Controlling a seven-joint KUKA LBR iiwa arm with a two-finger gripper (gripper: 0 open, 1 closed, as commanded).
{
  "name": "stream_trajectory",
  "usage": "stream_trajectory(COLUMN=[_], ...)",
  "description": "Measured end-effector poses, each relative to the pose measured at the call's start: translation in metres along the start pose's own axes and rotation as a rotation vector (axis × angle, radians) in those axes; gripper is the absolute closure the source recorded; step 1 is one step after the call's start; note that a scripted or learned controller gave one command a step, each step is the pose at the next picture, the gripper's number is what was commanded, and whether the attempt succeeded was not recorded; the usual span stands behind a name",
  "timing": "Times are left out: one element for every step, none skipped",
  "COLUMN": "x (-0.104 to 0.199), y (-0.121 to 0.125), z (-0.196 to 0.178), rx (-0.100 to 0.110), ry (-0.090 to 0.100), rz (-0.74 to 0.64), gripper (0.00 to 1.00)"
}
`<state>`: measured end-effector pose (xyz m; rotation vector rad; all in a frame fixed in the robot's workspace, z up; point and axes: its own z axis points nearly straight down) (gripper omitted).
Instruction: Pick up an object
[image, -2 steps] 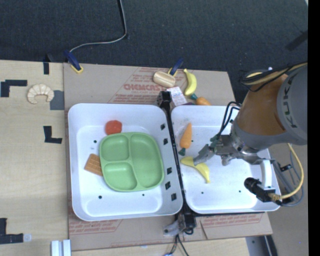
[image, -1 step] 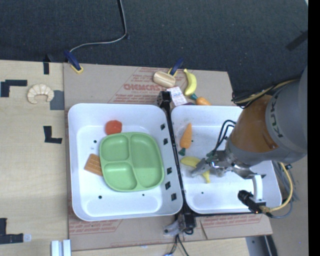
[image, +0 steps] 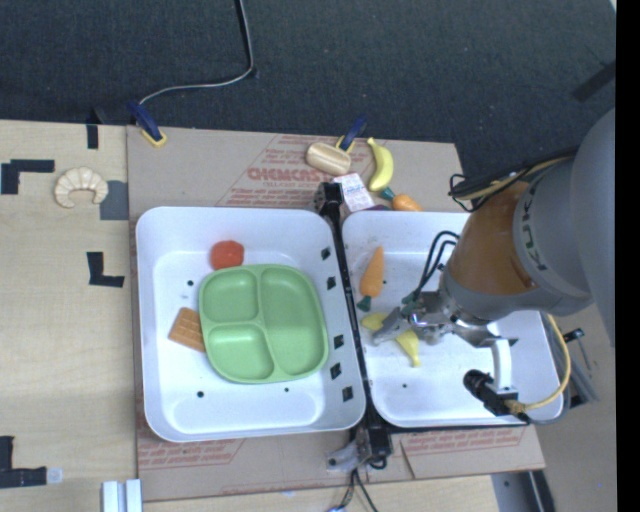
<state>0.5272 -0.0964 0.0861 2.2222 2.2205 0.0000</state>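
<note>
Yellow toy pieces (image: 405, 345) are lying in the right bin (image: 520, 405), near its left wall. One small yellow piece is sitting just to the left of the gripper (image: 392, 331), and another one is lying just below it. The arm (image: 520, 250) is reaching in from the right, and the gripper is hanging low over these yellow pieces. I cannot tell if the fingers are apart or together, and I cannot tell if they are touching a piece. An orange carrot (image: 372, 271) is lying above the yellow pieces in the same bin, apart from the gripper.

A green plate (image: 264, 322) with sections is resting in the left bin (image: 160, 330). A red round toy (image: 227, 254) is sitting at the plate's top left edge, and a tan cracker (image: 186, 329) is lying on its left side.

On the worktop (image: 60, 350), behind the bins, a bread roll (image: 328, 157), a banana (image: 380, 165) and a small white box (image: 354, 191) are lying close together. A croissant (image: 80, 186) is lying far to the left.
</note>
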Motion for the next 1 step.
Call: stream_trajectory(x=[-0.0008], y=[0.0007], z=[-0.0098], rx=[-0.004], ry=[-0.003], rz=[0.001], gripper=[1.00])
